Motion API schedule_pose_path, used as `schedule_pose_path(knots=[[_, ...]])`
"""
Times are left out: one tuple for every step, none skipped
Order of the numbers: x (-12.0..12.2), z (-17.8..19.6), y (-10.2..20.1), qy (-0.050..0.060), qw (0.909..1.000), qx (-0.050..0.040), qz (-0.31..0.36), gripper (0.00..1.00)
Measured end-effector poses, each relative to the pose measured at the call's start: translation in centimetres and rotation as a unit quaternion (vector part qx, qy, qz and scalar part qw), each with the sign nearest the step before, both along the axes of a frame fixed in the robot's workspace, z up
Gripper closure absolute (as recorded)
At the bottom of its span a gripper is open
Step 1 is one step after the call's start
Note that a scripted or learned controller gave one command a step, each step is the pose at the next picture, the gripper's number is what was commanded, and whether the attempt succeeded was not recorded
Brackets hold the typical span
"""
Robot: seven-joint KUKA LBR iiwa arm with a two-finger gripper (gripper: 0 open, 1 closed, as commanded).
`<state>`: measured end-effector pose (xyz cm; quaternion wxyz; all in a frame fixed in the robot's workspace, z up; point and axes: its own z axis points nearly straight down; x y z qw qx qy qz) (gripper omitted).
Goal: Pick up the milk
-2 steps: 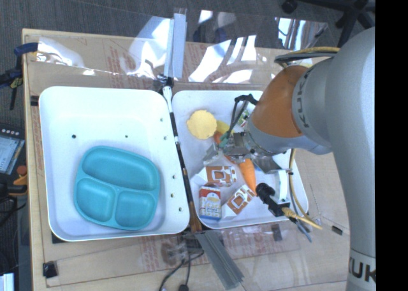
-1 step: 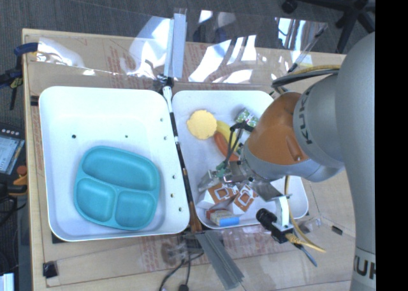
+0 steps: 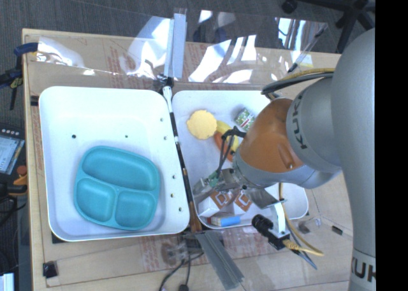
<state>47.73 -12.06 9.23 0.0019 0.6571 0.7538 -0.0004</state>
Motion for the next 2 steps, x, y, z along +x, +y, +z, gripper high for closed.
schedule_pose_path(knots=[[0.0,-0.1,0.9,0.001,0.9725,0.002,-0.233,0.0],[10.9,-0.2,1.2,0.004,0.9526,0.002,-0.304,0.0]])
